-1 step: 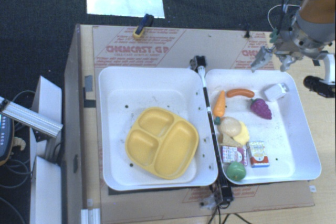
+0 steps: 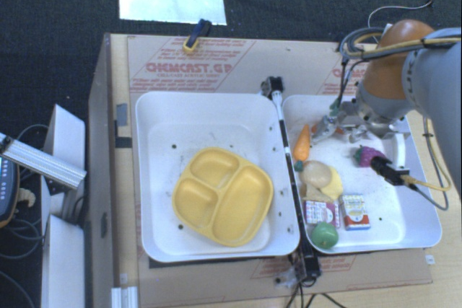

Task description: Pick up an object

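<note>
My gripper (image 2: 338,125) hangs low over the back of the right bin (image 2: 421,216), below the grey arm's orange band (image 2: 393,54). Just to its left an orange carrot (image 2: 302,143) lies against the bin's left wall. A purple toy (image 2: 368,155) sits slightly right of and in front of the gripper. Nearer the front are a cream round piece on a yellow one (image 2: 321,177), two small red-and-white cartons (image 2: 322,213) (image 2: 354,211) and a green ball (image 2: 325,235). Nothing shows held in the gripper.
The left bin (image 2: 162,126) holds a yellow divided plate (image 2: 224,195). A black rod (image 2: 283,128) runs along the wall between the bins. A black-and-yellow cable (image 2: 404,179) trails across the right bin's right side.
</note>
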